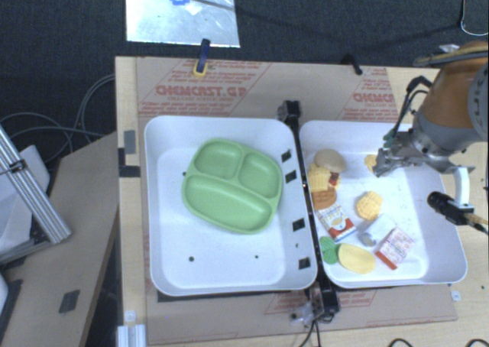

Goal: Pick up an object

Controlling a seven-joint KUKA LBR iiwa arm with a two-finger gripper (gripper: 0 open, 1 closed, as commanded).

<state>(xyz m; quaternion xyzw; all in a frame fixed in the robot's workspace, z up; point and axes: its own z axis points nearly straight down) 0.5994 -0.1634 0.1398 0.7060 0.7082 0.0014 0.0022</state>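
My gripper (380, 167) hangs over the back right part of the right bin (439, 215), pointing left. A small yellow piece (370, 160) lies right at its tip. In that bin lie a tan bun (330, 159), a yellow and orange toy food (319, 179), a waffle-like yellow piece (370, 204), a red and white packet (337, 222), a second red and white packet (395, 247), a yellow lemon-like shape (356, 258) and a green piece (328, 250).
The left bin (164, 185) holds a green divided plate (232, 185). A black clip divider (294, 156) runs between the bins. The arm's orange band and grey wrist (451, 116) stand above the right bin's far right side.
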